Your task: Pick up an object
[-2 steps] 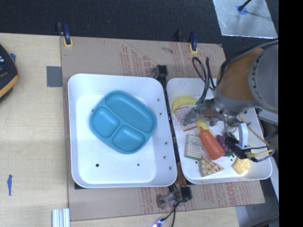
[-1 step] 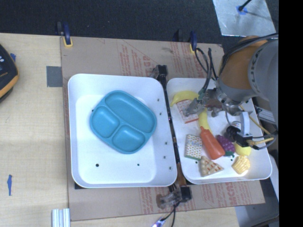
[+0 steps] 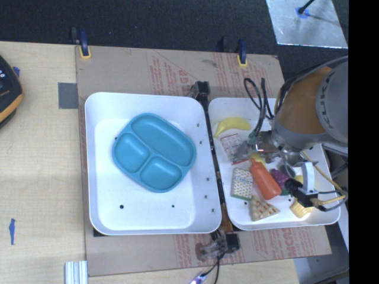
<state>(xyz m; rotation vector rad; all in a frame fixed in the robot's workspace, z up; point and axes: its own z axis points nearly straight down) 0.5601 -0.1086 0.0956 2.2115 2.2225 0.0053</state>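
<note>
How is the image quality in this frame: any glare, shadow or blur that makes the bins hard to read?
Camera view: lighting is even and soft; the blue divided plate in the left bin reads sharply, with faint sheen. The right bin is cluttered and slightly soft, so small items beside the orange object blur together. The arm overhangs that bin, hiding the gripper's state.
</note>
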